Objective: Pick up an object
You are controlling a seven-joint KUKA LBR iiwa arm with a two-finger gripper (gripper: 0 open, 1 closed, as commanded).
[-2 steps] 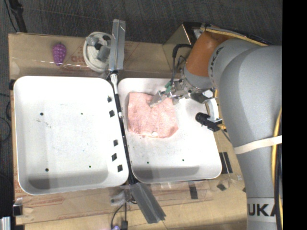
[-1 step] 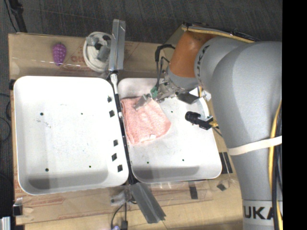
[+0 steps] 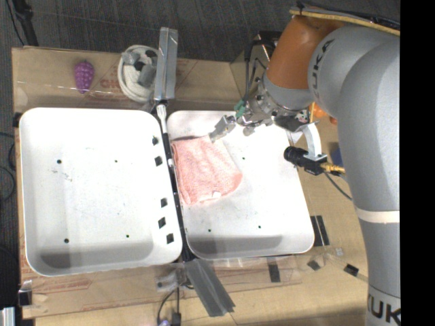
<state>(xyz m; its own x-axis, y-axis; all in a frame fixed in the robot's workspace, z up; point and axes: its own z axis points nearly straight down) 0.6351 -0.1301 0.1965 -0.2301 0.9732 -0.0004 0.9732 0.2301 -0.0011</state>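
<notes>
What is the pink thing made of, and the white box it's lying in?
The pink thing looks like soft cloth, maybe a towel: it is rumpled, with a fuzzy, matte surface. The white box looks like hard, smooth plastic, slightly shiny, with rounded corners, though painted metal is possible.

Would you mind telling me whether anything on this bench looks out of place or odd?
A purple object lies on the bench above the left bin, outside both bins. The pink cloth sits rumpled against the right bin's left wall.

Brown bench (image 3: 47, 70), two white bins (image 3: 88, 189) (side by side), purple object (image 3: 83, 75), white cable coil (image 3: 136, 70)
</notes>
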